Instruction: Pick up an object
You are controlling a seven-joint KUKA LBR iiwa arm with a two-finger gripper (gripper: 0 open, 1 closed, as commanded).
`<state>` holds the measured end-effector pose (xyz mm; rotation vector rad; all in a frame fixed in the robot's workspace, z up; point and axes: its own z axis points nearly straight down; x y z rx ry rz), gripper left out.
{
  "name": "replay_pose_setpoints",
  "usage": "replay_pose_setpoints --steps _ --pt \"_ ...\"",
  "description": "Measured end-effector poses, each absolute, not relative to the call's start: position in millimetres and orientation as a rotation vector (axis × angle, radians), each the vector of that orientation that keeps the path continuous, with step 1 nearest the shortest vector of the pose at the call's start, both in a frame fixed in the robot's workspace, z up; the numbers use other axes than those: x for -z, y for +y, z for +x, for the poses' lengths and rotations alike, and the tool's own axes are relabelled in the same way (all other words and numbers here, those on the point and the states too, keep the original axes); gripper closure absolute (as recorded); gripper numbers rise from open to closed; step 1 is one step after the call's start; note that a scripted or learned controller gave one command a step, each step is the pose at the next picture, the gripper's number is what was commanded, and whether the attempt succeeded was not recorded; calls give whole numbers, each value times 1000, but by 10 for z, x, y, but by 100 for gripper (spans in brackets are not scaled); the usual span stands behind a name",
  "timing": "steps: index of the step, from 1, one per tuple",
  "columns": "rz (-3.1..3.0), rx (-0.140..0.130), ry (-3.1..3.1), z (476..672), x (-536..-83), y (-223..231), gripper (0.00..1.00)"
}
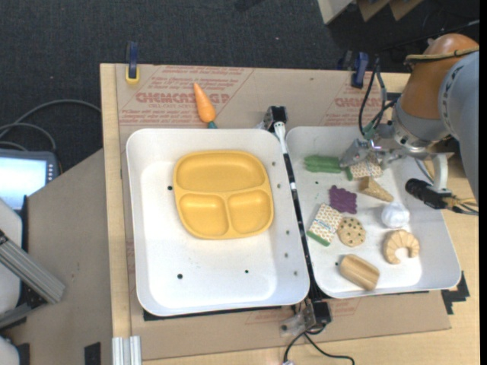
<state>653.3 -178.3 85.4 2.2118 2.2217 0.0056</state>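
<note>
arm (456, 90): grey w/ orange band | black cables | hand (365, 154): metal, silver-grey

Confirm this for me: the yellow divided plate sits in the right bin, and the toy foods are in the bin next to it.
Not quite. The camera view shows the yellow divided plate in the left bin; the toy foods, such as the croissant and cookie, are in the right bin next to it.

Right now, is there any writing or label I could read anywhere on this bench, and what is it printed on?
"CHEMCAST GP": red print on the brown board behind the left bin, partly covered by a toy carrot.
The same red print behind the right bin: too blurred to read.
Smaller red lines around both: too small to read.
</note>
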Motion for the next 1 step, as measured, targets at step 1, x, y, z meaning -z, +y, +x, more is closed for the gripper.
replay_pose_setpoints --steps 1 --pt "2221 0 2231 6135 -845 -1111 0"
